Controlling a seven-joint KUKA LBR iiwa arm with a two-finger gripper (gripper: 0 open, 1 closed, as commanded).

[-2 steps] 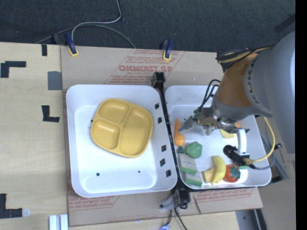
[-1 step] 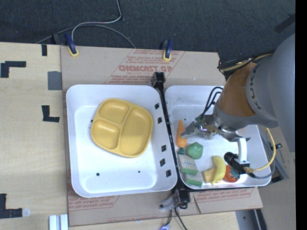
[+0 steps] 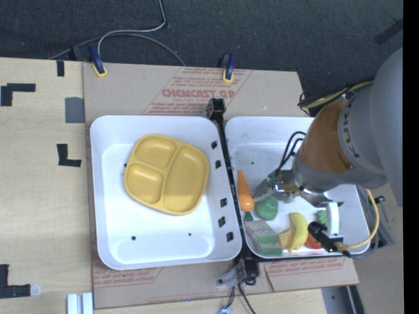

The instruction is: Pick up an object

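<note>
End effector (image 3: pixel 270 187) above green object (image 3: pixel 266 209) (right bin).

- Grey arm (image 3: pixel 383 120) reaching in from the right, orange band (image 3: pixel 325 142) just above the wrist.
- Wrist angled down and leftward.
- Two-finger metal gripper (image 3: pixel 270 187) at its tip, finger spread possibly hidden, too unclear to judge.
</note>
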